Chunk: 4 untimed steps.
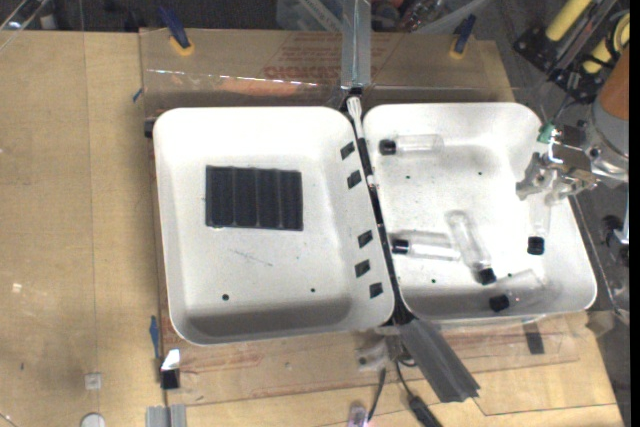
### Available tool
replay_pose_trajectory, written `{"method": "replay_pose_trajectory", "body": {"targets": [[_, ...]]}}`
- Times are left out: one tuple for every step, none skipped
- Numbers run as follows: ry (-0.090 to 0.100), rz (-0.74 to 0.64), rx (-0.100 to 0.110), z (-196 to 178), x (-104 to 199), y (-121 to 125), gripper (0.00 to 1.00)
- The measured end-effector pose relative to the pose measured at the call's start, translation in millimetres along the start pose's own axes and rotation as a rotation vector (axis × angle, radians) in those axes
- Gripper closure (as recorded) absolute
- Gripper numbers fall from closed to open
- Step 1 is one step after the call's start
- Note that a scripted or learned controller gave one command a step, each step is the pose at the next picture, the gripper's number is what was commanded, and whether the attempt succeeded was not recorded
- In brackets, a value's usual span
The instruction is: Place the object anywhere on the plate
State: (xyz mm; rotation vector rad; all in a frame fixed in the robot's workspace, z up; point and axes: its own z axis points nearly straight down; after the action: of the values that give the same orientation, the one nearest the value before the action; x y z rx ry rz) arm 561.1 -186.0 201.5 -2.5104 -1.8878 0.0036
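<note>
Camera view: tool (548, 177) sits at the right bin's (520, 120) right edge; whether it is spread or pressed together cannot be told. Right bin holds several clear tubes with black caps: one (410, 145) up-left of the tool near the bin's far wall, one (428, 245) lying down-left of it, one (468, 245) slanted beside that, touching or overlapping it, one (515, 290) at the near wall below the tool. Left bin (180, 215), well left of the tool, holds a dark ribbed rectangular plate (254, 198). Both bins rest on the wooden table (70, 215).
</note>
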Motion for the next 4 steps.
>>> {"method": "replay_pose_trajectory", "body": {"targets": [[0.001,0.300,0.000,-75,26,-69,1.00],[0.000,0.462,0.006,-51,150,-129,1.00],[0.000,0.408,0.001,-68,181,-138,1.00],[0.001,-0.028,-0.001,-93,229,-152,1.00]]}}
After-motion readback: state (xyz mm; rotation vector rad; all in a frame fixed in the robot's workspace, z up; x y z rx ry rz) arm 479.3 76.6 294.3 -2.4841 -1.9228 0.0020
